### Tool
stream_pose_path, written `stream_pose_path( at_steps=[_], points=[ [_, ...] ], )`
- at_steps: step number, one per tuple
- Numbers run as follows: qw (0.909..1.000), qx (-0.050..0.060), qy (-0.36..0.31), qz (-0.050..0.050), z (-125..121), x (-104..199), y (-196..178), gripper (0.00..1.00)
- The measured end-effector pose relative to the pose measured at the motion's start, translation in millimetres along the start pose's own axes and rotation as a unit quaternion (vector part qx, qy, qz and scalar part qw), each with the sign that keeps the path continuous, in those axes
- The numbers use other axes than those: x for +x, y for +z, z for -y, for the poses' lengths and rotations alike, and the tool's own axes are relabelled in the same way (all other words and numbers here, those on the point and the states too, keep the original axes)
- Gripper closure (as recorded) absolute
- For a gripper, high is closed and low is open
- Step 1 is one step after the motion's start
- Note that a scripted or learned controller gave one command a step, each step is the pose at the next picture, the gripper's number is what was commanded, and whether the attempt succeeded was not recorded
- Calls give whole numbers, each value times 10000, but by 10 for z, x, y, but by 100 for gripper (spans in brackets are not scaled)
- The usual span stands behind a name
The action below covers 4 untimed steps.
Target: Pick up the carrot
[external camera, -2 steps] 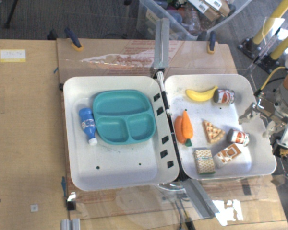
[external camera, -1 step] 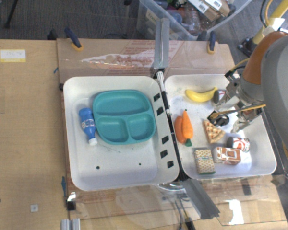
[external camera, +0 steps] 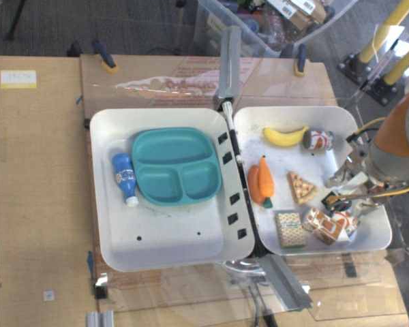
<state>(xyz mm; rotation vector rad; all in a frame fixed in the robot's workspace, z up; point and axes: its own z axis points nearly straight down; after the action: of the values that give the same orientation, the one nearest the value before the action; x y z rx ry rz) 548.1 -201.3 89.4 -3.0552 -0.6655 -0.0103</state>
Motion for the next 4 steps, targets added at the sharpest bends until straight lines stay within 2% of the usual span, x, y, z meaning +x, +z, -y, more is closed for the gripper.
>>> stream_pose_path(
  at_steps=[1,2,4],
  points=[
    [10000,-17,-6,13,-14,-9,-106,100],
    [9999,-66,-97,46,-253,118,-1944,100],
    [9999,-74,-148,51,-228,152,-2153,100]
  ],
)
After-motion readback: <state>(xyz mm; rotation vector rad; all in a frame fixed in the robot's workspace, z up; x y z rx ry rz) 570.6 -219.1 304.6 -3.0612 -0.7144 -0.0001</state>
